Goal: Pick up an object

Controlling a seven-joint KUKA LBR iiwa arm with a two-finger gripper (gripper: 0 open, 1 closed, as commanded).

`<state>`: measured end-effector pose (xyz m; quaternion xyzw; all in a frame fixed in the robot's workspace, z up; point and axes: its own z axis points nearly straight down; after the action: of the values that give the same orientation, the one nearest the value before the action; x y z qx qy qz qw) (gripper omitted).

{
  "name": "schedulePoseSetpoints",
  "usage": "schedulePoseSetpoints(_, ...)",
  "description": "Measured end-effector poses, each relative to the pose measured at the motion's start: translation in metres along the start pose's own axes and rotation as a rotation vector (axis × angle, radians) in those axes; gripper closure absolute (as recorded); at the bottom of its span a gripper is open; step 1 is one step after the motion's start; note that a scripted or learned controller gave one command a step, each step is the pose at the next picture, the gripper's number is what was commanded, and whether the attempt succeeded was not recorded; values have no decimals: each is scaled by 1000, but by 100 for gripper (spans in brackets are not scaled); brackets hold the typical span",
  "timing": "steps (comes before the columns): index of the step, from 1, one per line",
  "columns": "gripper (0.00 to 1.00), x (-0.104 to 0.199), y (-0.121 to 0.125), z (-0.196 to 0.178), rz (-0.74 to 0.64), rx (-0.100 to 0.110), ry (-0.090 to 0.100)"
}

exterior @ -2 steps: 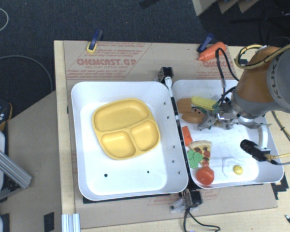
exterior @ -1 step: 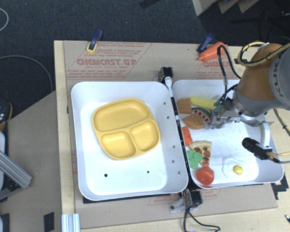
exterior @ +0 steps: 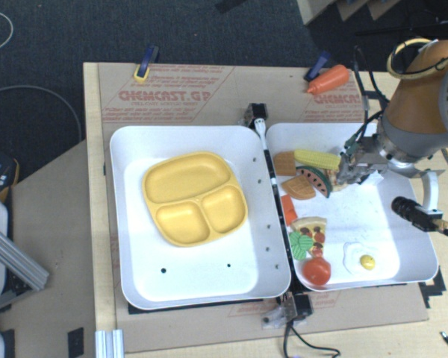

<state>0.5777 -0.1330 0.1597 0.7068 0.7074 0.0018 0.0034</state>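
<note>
Left bin: holds a yellow 3-compartment plate. Right bin: holds toy corn cob, watermelon slice, pizza slice, tomato, fried egg. Hand low beside the corn; finger state: cannot tell.

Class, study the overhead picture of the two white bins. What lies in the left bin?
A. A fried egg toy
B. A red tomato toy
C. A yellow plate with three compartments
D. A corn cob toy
C: the yellow three-compartment plate is what sits in the left bin, while the fried egg, corn cob and tomato toys lie in the right bin.
</note>
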Motion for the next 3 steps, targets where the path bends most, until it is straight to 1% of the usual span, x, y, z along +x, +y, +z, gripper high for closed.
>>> schedulePoseSetpoints(1, 100, 10, 4, -54, -1, 0, 0)
schedulePoseSetpoints(2, 100, 11, 5, -66, -1, 3, 1)
schedulePoseSetpoints(3, 100, 55, -11, -71, -3, 10, 5)
